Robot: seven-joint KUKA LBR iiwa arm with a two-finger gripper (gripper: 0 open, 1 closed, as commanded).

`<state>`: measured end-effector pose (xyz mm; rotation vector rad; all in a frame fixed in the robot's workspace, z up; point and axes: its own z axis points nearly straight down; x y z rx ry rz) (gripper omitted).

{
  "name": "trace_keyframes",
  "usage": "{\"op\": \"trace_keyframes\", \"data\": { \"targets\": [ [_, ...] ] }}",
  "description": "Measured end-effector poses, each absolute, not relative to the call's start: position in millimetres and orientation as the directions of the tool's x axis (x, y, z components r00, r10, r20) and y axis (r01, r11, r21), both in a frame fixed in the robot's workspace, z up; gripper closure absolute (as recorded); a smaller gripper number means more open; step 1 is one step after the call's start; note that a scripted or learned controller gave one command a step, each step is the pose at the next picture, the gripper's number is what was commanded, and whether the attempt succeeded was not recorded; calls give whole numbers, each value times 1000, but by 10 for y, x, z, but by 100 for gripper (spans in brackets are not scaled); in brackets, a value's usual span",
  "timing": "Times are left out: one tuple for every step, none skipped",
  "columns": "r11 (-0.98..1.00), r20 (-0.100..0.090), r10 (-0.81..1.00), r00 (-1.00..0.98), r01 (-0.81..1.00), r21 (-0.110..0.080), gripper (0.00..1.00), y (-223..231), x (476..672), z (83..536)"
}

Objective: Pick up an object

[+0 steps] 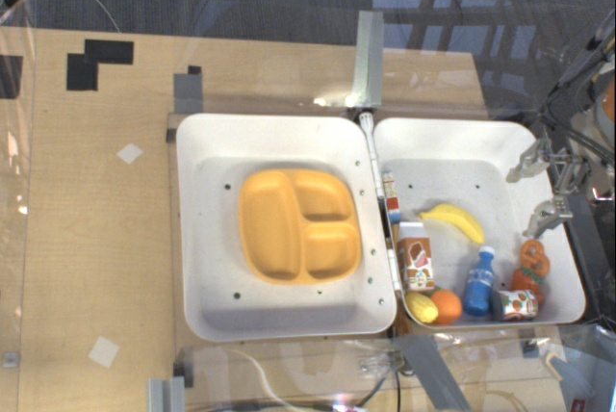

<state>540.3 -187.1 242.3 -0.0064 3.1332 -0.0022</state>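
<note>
- Objects for picking all lie in the right-hand bin [452, 150], gathered toward its near edge; I count eight, one of each kind.
- One banana [455, 221] lies on the bin floor, alone, just beyond the near cluster.
- One small carton [415, 264] with a brown and white label stands against the bin's left wall, close to the banana's left end.
- One slim red and white tube [389, 193] lies along that same left wall, beyond the carton.
- One lemon [421, 307] sits at the bin's near left corner, touching one orange [447, 305] on its right.
- One blue bottle [479, 283] with a white cap stands just right of the orange.
- One small can [518, 304] with a red and white label lies at the near edge, right of the bottle.
- One orange-red ring-shaped toy [532, 258] sits beyond the can, near the bin's right wall; what it is exactly cannot be told.
- One yellow divided tray [298, 225] lies in the middle of the left-hand bin [207, 208], which adjoins the right-hand bin.
- Gripper [541, 191] hangs over the right wall of the right-hand bin, its two fingers spread apart with nothing between them, well clear of the banana and just beyond the ring-shaped toy.
- Crowding matters in the near cluster: lemon, orange, bottle and can stand side by side, while the banana has bare floor around it.
</note>
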Motion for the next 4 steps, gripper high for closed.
{"op": "trace_keyframes", "data": {
  "targets": [
    [977, -30, 213, -977, 213, -2, 0, -2059, 5553, 1102],
    [848, -13, 530, -848, 530, 6, 0, -1064, 5857, 1046],
    [859, -12, 511, -859, 511, 4, 0, -1497, 6175, 1164],
    [834, -11, 551, -834, 551, 4, 0, -1096, 5987, 962]
  ]
}}
